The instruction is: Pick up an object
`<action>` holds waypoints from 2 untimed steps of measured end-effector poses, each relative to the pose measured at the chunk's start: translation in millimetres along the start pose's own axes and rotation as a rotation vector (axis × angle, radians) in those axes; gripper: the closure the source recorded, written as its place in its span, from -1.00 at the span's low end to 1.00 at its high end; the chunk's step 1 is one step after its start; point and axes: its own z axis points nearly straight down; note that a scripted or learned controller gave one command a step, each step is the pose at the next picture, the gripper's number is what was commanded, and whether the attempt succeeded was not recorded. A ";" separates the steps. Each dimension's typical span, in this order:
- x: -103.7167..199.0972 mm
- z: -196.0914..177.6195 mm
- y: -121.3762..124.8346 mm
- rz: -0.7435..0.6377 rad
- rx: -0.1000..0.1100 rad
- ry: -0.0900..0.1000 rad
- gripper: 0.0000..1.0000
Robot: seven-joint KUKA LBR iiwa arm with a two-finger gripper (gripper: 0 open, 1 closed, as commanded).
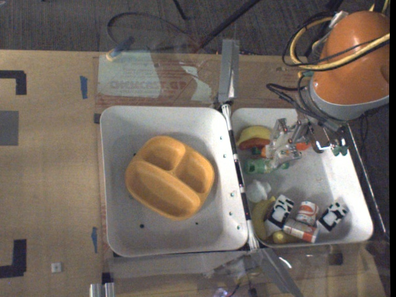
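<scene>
An orange divided tray lies in a white bin (two black-and-white patterned blocks nearby).

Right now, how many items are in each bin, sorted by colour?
Orange divided plastic plate, left bin: 1
Yellow items, right bin: 2
Green item: 1
Black-and-white blocks: 2
Red-and-white pieces: 2
White lump: 1
Total: 9

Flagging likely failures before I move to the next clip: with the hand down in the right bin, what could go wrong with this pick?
1. The hand sits over tightly packed items, a yellow banana-like piece and a green bottle-like object, so it may nudge or grab two.
2. It works close to the divider between the bins, risking a scrape.
3. Cables loop near the wrist and might snag.
</scene>
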 end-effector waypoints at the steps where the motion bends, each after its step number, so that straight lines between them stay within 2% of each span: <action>1: 5.4 17.4 -20.5 -0.464 -0.003 0.004 1.00; 2: 17.7 37.2 -12.5 -0.739 -0.004 0.006 1.00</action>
